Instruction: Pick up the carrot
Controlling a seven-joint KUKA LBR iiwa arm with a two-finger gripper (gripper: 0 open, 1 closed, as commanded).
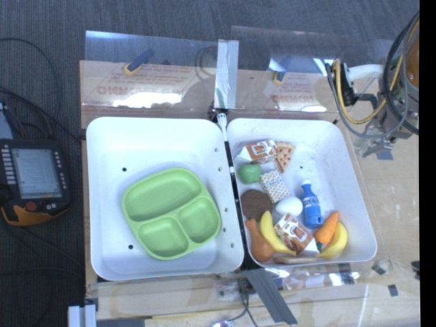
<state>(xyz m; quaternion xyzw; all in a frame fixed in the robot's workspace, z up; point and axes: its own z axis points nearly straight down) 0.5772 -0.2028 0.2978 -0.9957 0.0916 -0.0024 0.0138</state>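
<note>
Plastic pretty much everywhere
Glossy white plastic bins (105, 203), matt green plastic tray (172, 213), smooth orange carrot (328, 229), shiny blue bottle (310, 205).

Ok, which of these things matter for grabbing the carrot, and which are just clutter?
Job:
carrot
right bin

Clutter:
green tray
left bin
blue bottle
bananas
green ball
pizza slice
brown disc
egg

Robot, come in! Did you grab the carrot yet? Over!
Not yet. Carrot lies in the right bin, near corner. Leaning on a banana, blue bottle beside it. Over.
</note>
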